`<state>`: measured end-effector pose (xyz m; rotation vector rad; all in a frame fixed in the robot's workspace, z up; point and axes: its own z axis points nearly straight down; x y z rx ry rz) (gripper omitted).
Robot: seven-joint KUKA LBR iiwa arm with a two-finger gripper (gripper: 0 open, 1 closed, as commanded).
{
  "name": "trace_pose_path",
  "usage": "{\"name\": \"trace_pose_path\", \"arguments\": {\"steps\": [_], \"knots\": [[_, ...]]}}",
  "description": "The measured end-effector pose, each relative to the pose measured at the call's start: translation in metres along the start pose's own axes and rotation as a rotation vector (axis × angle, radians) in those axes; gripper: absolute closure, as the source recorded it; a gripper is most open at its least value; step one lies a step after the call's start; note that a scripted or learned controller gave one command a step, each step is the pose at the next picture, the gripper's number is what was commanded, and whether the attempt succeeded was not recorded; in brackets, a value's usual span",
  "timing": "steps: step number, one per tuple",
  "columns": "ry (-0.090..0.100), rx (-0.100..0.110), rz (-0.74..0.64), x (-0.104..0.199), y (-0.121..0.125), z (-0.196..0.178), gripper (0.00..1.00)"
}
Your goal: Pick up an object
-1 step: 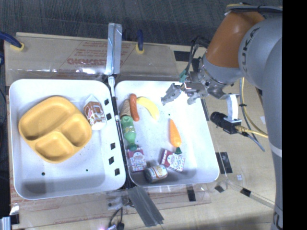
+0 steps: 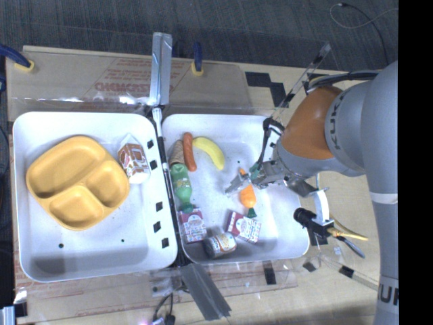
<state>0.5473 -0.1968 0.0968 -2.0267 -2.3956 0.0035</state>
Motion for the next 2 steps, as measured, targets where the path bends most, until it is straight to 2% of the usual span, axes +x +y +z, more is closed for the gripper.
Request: {"name": "trace_pose_path", "arguments": {"steps": [1, 2], "knots": [[-0.001, 0.001, -0.006, 0.000, 0.000, -0.010, 1.00], [0.000, -0.003, 0.009, 0.076, 0.042, -0.113, 1.00]]}}
